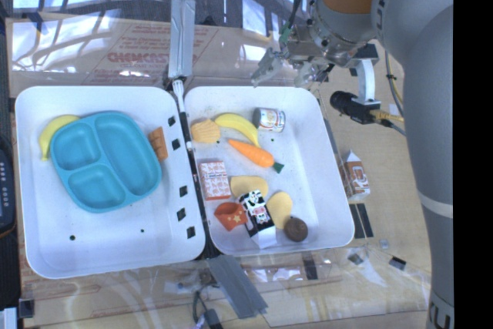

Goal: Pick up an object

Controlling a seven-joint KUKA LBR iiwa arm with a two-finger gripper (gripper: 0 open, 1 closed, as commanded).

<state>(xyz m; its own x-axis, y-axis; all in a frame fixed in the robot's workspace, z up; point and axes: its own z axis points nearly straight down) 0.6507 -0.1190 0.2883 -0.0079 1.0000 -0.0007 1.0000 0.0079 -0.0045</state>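
Hand (296, 67) hovers above the far rim of the right bin (333, 166), fingers spread apart, nothing between them. Below it, the small can (270, 119) lies near that rim, beside a banana (237, 124) and the carrot (252, 153). Over in the left bin (31, 189), a blue divided plate (104, 160) rests flat.

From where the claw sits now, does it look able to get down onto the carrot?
Probably yes. The carrot lies uncovered in the right bin, nothing on top, and the claw hovers past that bin's far edge.
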